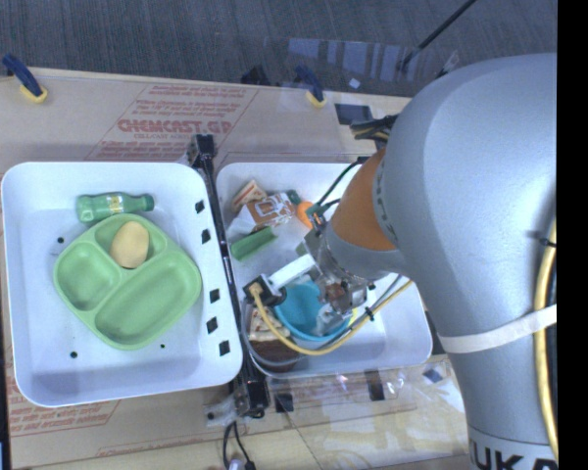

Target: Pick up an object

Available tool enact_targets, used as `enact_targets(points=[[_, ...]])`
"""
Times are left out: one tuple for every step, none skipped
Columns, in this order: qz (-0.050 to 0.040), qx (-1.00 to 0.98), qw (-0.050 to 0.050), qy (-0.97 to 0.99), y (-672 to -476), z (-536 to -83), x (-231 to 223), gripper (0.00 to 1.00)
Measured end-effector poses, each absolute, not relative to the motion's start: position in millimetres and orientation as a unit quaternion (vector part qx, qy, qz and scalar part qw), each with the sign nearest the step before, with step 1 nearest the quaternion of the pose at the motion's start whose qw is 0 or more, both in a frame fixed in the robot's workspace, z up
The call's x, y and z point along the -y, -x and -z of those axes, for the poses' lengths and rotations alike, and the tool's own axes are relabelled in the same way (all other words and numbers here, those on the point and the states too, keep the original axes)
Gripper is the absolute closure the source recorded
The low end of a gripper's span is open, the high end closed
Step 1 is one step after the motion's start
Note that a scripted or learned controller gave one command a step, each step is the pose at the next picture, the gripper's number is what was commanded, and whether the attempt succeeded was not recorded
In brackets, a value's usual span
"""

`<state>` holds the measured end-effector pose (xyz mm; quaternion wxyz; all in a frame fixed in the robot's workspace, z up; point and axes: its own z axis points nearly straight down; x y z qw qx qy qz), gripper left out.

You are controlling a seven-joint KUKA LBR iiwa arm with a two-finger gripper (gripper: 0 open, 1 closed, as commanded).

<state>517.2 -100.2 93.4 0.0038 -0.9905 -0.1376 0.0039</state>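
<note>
Two bins [20,262]; one green tray [127,306], one bottle [115,205].

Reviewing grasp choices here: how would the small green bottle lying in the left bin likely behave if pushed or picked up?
The small green plastic bottle lies on its side, so a push would probably roll it. It looks light and stiff. Its smooth round body might slip from a claw.

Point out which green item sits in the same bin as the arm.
The green stick-shaped piece, lying in the right bin beside the divider. The green bottle and the green divided plate are both in the left bin.
</note>
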Motion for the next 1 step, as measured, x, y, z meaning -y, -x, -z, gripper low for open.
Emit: enact_targets(points=[[-0.0049,0.223,0.003,0.975,-602.7,-91.5,100.4,0.00]])
